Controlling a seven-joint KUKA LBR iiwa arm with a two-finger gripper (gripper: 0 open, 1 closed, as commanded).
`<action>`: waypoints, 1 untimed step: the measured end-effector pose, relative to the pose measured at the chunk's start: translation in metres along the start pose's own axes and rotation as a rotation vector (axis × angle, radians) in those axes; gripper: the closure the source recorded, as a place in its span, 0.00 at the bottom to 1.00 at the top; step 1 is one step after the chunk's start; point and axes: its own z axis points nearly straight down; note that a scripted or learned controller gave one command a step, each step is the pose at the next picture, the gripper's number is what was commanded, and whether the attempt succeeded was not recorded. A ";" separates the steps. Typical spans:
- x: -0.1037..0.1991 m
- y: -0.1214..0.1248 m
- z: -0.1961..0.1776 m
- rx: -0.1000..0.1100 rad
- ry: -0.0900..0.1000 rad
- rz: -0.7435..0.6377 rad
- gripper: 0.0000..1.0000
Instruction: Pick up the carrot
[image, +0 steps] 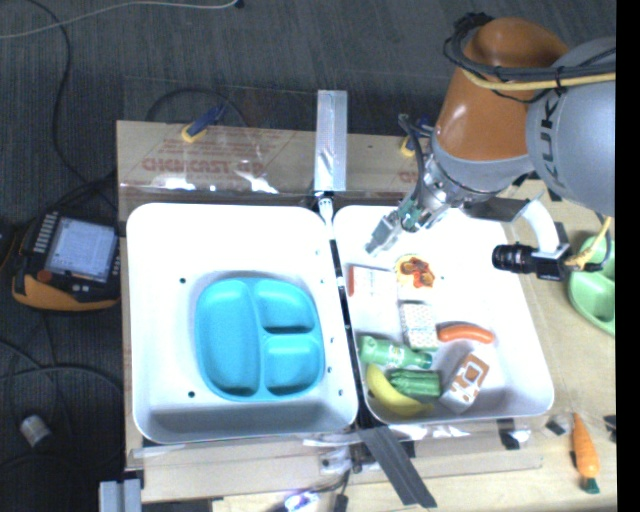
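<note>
The gripper (392, 228) hangs over the upper left part of the right bin (505, 290), reaching down and to the left from the grey wrist and the orange band of the arm (500, 95). Its two fingers (380, 238) show as one slim grey-green shape with no plain gap between them, and nothing lies between them; whether the jaws are parted or closed cannot be told from this slanted look. The tips appear to stand above bare white floor, touching none of the items.

The carrot (465, 332) lies below and to the right of the jaws, well apart from them, on the bin floor. It rests roughly level, an orange-red stick just right of a small white patterned packet (417, 322). Between the jaws and the carrot sits a small round item with red and yellow marks (415, 270).

Further below the jaws, along the bin's near wall, lie a green bottle-like item (392, 352), a yellow banana (392, 393) and a small box with an orange print (465, 379). To the left of the jaws, across the divide, the left bin (160, 240) holds a blue sectioned tray (258, 335).
</note>
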 end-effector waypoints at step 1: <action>0.001 -0.002 -0.103 0.000 -0.002 0.041 1.00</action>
